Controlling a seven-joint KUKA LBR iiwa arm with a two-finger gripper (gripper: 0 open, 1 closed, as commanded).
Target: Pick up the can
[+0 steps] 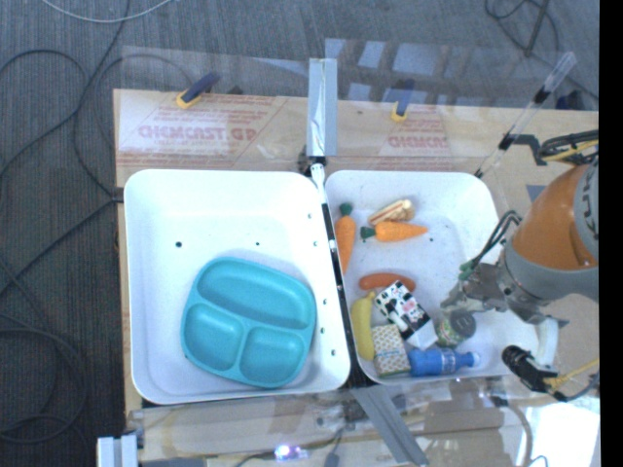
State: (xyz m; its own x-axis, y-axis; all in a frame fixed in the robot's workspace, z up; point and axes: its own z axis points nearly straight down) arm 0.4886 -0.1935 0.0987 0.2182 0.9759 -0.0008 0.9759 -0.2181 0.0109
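A divided plate (250,322) lies in the left bin (156,202). In the right bin (458,191), two carrots (394,231) lie far, while a bottle (440,361) lies near, beside the can (455,325).

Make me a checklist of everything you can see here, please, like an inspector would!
Surface: wooden bench bearing two white bins, left bin and right bin.
Job's things: can in the right bin, near its front edge, right by the gripper.
Clutter: teal divided plate in the left bin; two carrots, blue bottle, cow-print box, red sausage in the right bin.
Grippers: gripper low over the can; jaws too blurred to judge.
Cables: black and white cords on the carpet.
Surroundings: grey carpet.
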